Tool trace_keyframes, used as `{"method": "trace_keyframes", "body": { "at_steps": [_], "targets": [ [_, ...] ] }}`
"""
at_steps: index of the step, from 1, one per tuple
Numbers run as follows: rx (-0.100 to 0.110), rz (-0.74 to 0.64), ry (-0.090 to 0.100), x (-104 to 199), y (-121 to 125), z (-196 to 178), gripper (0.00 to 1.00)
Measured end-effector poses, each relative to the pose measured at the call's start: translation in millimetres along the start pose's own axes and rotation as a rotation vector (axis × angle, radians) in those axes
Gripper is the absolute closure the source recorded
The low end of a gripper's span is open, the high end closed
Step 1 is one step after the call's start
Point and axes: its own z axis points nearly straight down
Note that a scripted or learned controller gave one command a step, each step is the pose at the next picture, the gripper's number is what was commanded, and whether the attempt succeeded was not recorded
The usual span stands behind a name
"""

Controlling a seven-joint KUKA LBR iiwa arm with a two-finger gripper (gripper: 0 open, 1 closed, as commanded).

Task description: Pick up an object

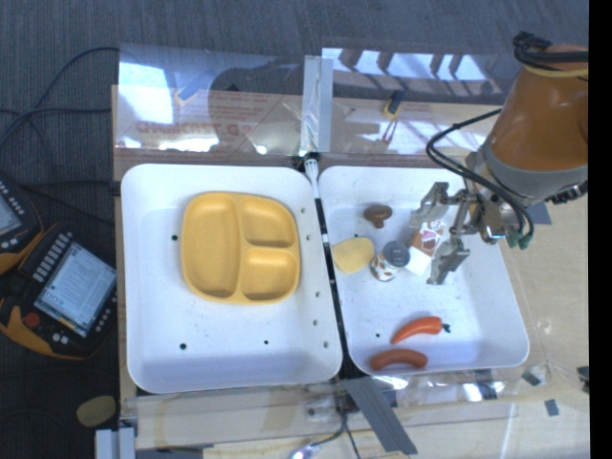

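I see hand [437, 235] spread over right bin [497, 347], fingers straddling red-white packet [427, 238], not pinching. Packet sits directly beneath hand, near can [395, 253] to its left. Descend straight.

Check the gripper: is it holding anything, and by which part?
The gripper is open over the right bin, fingers either side of a red-and-white item. They don't look closed on it. Held or not: cannot be told.
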Motion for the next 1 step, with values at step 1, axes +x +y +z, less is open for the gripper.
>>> {"method": "trace_keyframes", "body": {
  "at_steps": [1],
  "targets": [
    [0.001, 0.13, 0.0, 25.0, -34.7, 123.5, 0.0]
  ]
}}
